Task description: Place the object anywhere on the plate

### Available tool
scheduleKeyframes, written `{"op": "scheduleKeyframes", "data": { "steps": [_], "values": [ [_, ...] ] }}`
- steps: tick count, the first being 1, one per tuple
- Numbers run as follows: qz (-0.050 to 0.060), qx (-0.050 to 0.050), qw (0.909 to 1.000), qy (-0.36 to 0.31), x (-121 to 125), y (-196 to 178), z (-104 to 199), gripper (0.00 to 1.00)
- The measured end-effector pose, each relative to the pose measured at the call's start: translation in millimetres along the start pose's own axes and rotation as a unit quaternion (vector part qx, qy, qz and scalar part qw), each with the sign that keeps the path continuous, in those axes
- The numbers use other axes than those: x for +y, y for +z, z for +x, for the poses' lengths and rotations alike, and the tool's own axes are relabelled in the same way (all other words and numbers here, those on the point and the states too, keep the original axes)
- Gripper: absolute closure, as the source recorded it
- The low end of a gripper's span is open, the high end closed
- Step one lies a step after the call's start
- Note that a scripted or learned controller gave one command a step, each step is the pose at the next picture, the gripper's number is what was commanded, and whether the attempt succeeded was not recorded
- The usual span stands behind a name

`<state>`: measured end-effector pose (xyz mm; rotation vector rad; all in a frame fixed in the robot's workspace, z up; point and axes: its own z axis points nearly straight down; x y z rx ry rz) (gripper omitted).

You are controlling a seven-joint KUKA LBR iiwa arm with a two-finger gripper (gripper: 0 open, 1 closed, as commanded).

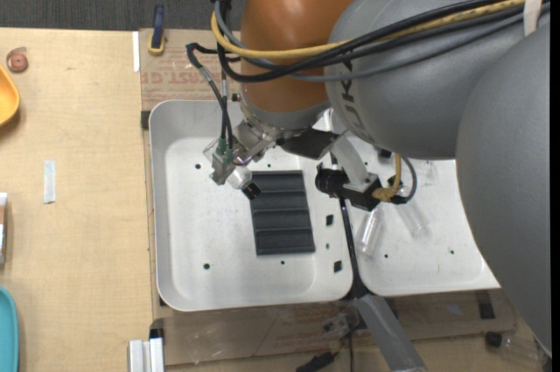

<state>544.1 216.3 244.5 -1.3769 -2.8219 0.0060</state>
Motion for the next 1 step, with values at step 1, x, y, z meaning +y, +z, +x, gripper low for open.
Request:
{"op": "scheduleKeyframes", "data": {
  "steps": [1],
  "values": [
    [0.000,0.000,1.0000,0.000,0.0,-0.1,-0.4,0.00]
  ]
}}
